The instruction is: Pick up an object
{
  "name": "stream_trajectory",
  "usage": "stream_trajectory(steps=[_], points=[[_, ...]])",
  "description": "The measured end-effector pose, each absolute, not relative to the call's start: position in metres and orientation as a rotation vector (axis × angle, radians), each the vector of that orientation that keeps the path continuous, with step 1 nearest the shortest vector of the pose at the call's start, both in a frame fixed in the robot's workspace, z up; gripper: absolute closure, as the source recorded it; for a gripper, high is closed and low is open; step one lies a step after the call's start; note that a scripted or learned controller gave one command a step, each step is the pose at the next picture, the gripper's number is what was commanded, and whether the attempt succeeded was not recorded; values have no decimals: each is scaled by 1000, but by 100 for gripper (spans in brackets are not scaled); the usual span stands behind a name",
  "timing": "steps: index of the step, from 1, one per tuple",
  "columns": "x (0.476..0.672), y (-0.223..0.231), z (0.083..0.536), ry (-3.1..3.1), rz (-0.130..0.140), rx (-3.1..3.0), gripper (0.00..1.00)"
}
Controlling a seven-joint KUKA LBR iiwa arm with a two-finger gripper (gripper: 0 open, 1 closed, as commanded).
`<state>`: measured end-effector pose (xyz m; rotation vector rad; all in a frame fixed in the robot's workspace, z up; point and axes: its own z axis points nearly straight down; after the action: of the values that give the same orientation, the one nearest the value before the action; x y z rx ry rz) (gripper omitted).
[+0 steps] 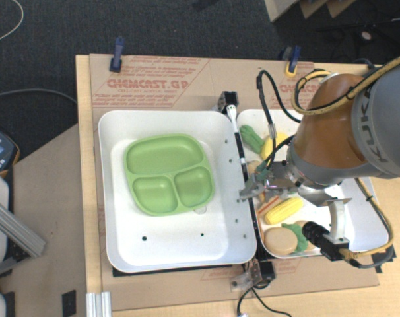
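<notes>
**Robot arm lowered over right bin of toy food**

Seen from above at a slant: plywood counter [154, 78] filling the middle of the frame, clamped at its top edge, presumably to keep it from shifting. Two shallow white bins side by side on it. Left bin [121, 243] at centre, carrying a green divided plate [168, 174], lying flat and apart from the arm. Right bin [375, 233] at centre right, largely covered by the grey and orange arm [345, 131], bent down into it from the right, seemingly to reach the small items there. End effector [269, 185] low at the bin's left wall; whether spread or pressed together, impossible to tell. Just below it, candidate objects for picking: yellow corn-like piece [284, 209], tan round piece [280, 241]. Above it, a green piece [251, 138]. Nothing visibly pinched.
</notes>
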<state>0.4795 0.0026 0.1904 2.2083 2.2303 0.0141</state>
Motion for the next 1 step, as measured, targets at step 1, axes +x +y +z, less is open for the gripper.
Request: stream_trajectory(steps=[1], points=[[480,-4,195,2219,3,2221,100]])
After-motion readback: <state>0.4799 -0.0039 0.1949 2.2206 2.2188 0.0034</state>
